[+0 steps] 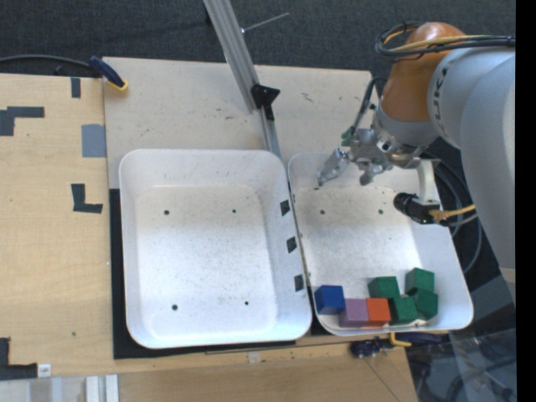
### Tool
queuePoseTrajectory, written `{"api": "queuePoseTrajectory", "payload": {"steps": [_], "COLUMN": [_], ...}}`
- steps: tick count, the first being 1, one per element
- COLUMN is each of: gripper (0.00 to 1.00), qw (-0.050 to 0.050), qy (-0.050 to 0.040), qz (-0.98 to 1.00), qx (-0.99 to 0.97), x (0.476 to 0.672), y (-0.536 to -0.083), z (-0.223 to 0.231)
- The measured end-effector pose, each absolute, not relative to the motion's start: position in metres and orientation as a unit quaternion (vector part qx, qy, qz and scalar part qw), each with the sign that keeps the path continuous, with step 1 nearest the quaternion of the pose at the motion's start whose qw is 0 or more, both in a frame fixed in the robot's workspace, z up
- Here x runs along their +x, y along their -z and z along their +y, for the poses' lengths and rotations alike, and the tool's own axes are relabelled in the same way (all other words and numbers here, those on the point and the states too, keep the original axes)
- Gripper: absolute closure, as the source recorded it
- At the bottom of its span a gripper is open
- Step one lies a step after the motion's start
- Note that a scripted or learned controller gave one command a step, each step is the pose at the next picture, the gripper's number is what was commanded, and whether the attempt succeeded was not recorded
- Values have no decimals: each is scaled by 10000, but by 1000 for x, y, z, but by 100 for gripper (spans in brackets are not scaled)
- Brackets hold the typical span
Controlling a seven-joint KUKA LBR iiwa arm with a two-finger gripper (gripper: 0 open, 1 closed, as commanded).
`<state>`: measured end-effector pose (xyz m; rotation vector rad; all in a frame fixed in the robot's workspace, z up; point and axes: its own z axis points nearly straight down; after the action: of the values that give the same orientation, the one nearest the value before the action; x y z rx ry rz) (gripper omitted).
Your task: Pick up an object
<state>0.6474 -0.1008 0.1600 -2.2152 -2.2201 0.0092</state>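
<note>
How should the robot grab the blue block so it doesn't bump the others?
Probably from straight above, with the gripper pinching the blue block on its near and far faces. The bin wall crowds its left side and the purple block sits against its right, so those sides leave little finger room.

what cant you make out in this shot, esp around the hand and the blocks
- Hand, camera view: small and blurred, so open or shut is unclear.
- Green blocks, camera view: packed together in the right bin, their count is uncertain.
- Arm, camera view: cut off by the right edge.
</note>
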Motion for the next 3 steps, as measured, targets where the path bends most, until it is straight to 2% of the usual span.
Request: {"api": "queuePoseTrajectory", "payload": {"steps": [1,2,3], "gripper": [0,0,100], "qw": [20,16,10], "qy": [-24,-22,-9], "qz": [-7080,-7078,-7082], "qx": [-7062,-7064,-7060], "x": [647,646,646], "y": [-115,-90,-101], "z": [-96,-95,-94]}}
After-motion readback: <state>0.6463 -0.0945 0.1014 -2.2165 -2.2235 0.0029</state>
